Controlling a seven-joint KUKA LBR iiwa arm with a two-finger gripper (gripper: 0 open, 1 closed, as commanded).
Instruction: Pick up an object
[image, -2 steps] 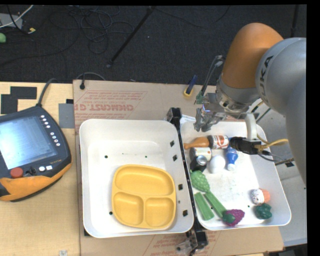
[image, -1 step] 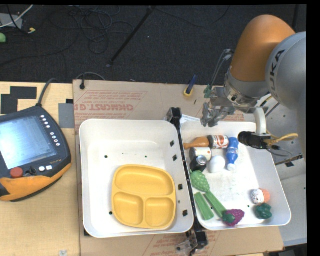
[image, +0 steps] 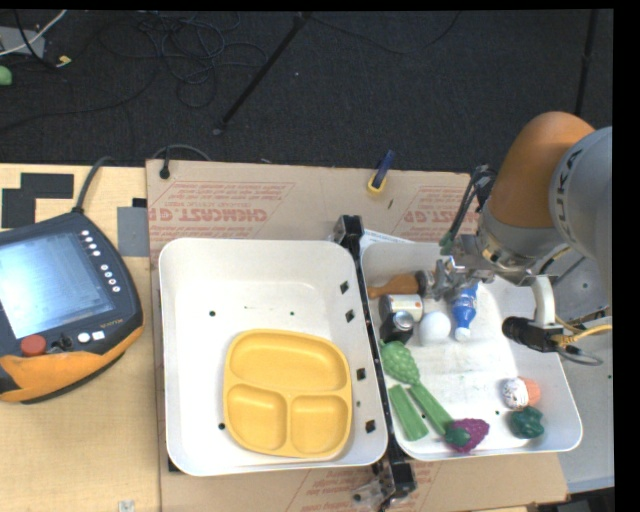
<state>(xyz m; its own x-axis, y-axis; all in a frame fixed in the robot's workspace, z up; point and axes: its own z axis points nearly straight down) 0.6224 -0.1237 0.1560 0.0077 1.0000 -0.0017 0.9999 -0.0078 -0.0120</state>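
One pincer (image: 447, 278), its state impossible to tell, hangs low over the blue-and-white bottle (image: 463, 313) at right-bin (image: 560, 425) top, seemingly mid-approach; next comes closing and lifting.

My arm (image: 585, 190): a thick, rounded grey casing with a smooth orange band (image: 535, 170) above the wrist. Below the band I see a darker grey metal flange. The gripper (image: 447, 278) is a small assembly of silvery metal parts. A thin dark cable (image: 462, 215) runs down beside the wrist.
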